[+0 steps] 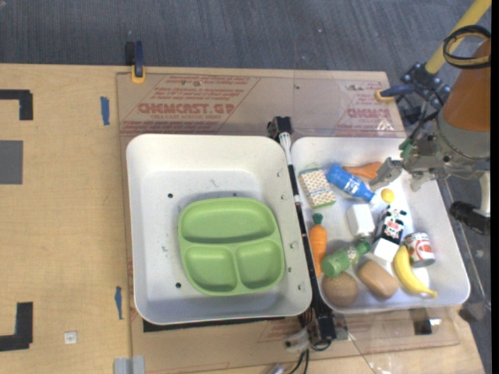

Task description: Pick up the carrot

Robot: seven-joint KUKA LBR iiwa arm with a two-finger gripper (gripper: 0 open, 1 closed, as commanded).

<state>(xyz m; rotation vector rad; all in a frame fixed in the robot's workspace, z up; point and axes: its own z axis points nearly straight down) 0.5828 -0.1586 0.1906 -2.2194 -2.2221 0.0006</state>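
2 white bins on bench. Left bin (148, 209) holds green 3-section tray (231, 244). Right bin (456, 275) holds the clutter. Gripper (407, 170) hovers over right bin's far right side; can't tell jaw state. Carrot (317, 240) lies at right bin's left wall, beside green bottle (341, 260), well apart from gripper. Banana (408, 271) near front right.

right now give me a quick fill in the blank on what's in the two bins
1. The green divided plate lies in the ___ bin.
2. The carrot lies against the right bin's ___ wall.
3. The banana is ___ in colour.
4. The tool is above the ___ bin.

Missing words: left; left; yellow; right
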